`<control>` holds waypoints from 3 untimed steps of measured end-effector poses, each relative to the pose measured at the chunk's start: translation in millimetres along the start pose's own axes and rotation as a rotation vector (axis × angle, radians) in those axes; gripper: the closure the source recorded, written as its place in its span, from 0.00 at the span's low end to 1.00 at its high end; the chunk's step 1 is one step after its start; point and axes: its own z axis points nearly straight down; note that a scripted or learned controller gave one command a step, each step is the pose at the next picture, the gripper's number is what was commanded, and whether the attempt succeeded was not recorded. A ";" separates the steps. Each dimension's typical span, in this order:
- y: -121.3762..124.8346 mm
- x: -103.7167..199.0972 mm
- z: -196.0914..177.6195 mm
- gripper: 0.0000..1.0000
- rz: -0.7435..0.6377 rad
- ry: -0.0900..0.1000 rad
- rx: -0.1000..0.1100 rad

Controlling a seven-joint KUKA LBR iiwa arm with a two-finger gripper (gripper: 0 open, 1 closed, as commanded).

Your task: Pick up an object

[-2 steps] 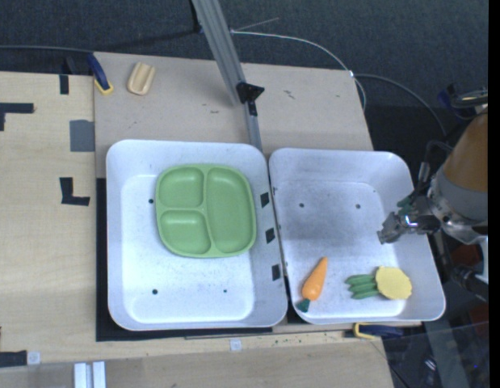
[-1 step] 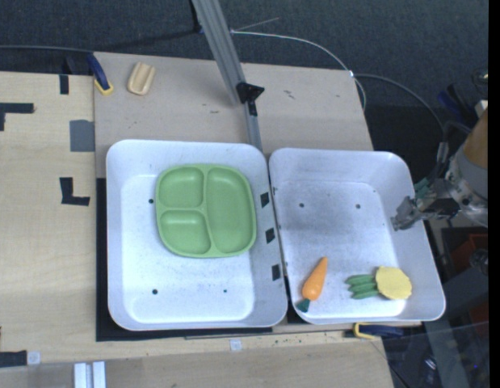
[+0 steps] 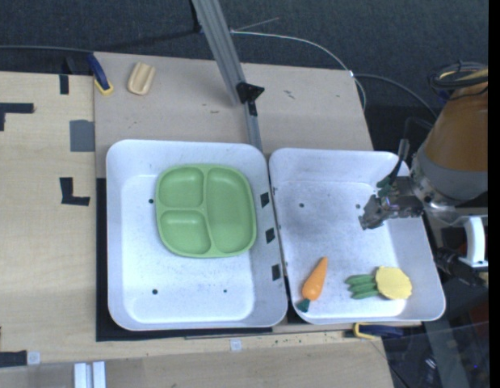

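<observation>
The grey arm's two-finger gripper (image 3: pixel 375 215) hangs over the right-hand shallow white bin (image 3: pixel 330 168), near its right wall; whether its jaws are open or closed I cannot tell, and nothing is visibly held. Nothing appears picked yet. The small orange toy carrot (image 3: pixel 315 279) and the yellow-and-green toy vegetable (image 3: pixel 382 284) lie along the bin's front edge. The green divided plastic plate (image 3: pixel 207 210) sits in the left bin (image 3: pixel 124 241).

— What sort of place is this?
— A robotics lab. The plywood bench (image 3: pixel 314 111) has black tape marks (image 3: pixel 70 191), two white bins (image 3: pixel 120 217) sit side by side, a metal pole (image 3: pixel 221 43) stands behind them and loose cables (image 3: pixel 330 55) run over dark carpet.
— And the contents?
— Toys: a plastic carrot (image 3: pixel 314 279) and a green divided plate (image 3: pixel 206 210).
</observation>
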 end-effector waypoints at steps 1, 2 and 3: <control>12.7 43.8 9.6 1.00 0.001 0.000 0.002; 32.5 96.7 1.0 1.00 -0.001 0.000 -0.001; 55.6 146.0 -2.3 1.00 0.000 0.000 -0.001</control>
